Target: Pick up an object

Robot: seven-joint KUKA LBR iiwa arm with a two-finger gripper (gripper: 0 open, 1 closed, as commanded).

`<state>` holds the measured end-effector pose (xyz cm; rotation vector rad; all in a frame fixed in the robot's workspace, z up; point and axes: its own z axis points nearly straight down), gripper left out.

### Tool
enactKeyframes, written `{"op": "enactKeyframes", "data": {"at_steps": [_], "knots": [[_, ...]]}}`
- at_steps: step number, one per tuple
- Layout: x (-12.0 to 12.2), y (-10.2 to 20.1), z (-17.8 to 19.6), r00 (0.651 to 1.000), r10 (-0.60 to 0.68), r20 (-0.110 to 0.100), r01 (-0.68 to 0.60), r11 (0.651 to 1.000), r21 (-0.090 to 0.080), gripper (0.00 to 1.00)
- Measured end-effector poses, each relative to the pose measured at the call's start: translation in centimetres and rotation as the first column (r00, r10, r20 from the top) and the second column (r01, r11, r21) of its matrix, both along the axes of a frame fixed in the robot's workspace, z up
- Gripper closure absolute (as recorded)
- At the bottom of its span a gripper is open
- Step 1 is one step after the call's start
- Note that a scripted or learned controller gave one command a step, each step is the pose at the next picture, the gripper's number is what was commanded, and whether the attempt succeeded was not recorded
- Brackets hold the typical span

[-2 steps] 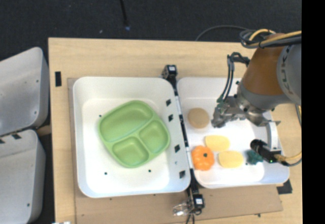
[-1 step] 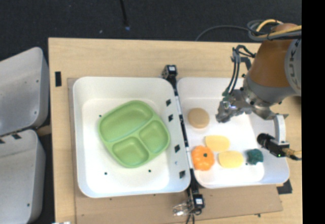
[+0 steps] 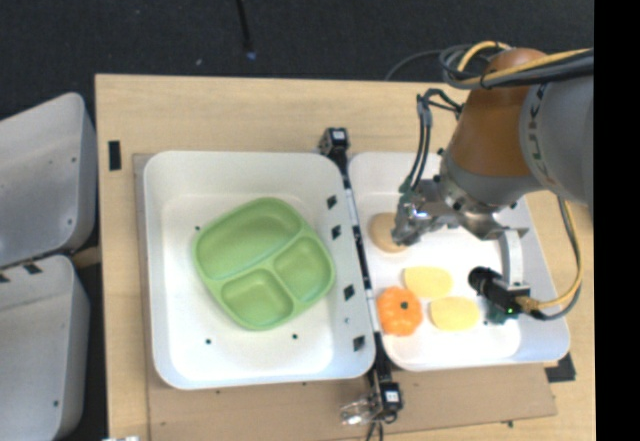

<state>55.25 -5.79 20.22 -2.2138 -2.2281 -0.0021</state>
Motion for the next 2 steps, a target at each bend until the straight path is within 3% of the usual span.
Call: {"op": "enactKeyframes", "data": {"at_steps": [2], "knots": [[0.1, 9.2, 2.1, 1.0, 0.0, 0.001, 0.0, 1.0, 0.0, 1.0]]}}
